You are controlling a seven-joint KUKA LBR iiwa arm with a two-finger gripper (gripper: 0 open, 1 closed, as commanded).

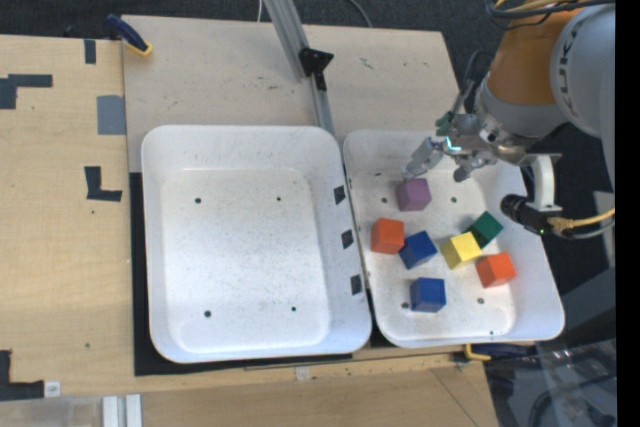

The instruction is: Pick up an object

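Note:
The right bin (530, 315) holds several small cubes: a purple one (413, 194), an orange one (388, 236), two blue ones (418, 249) (428, 294), a yellow one (463, 248), a green one (486, 228) and a red-orange one (495, 269). My gripper (443, 159) hangs over the far part of this bin, just above and to the right of the purple cube. Its fingers (423, 158) are spread apart with nothing between them.
The left bin (160, 215) lies beside the right one. A slanted metal pole (285, 10) crosses above the bench at the back. A yellow and blue clamp (130, 34) sits at the bench's far left. Cables hang by the arm at the right.

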